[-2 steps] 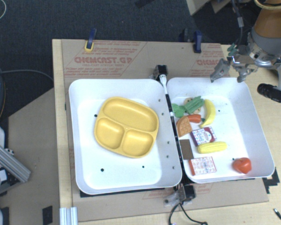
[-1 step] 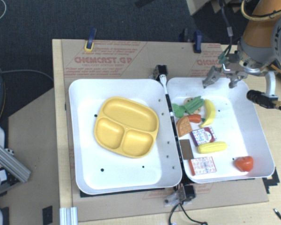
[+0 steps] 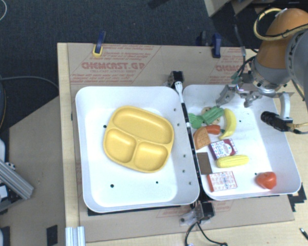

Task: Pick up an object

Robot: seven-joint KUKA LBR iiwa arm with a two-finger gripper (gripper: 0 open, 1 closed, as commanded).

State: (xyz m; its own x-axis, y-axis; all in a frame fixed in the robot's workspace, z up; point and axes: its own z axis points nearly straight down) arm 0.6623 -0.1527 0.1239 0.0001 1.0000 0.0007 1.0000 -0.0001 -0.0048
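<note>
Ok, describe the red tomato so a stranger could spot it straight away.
Start at the right-hand white bin, the one crowded with toy food. Go to its near right corner, where the red tomato sits alone on bare white floor. It is the one round, all-red thing there; its nearest neighbours, the yellow corn cob and a flat red-and-white packet, lie to its left.

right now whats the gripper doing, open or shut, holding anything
Gripper: open, holding nothing, hanging above the far end of the right bin, just beyond the banana.

Yellow divided plate (image 3: 138, 138); yellow banana (image 3: 228, 123); yellow corn (image 3: 232, 161); red tomato (image 3: 266, 180); white bins (image 3: 92, 152); green vegetable (image 3: 205, 117)
</note>
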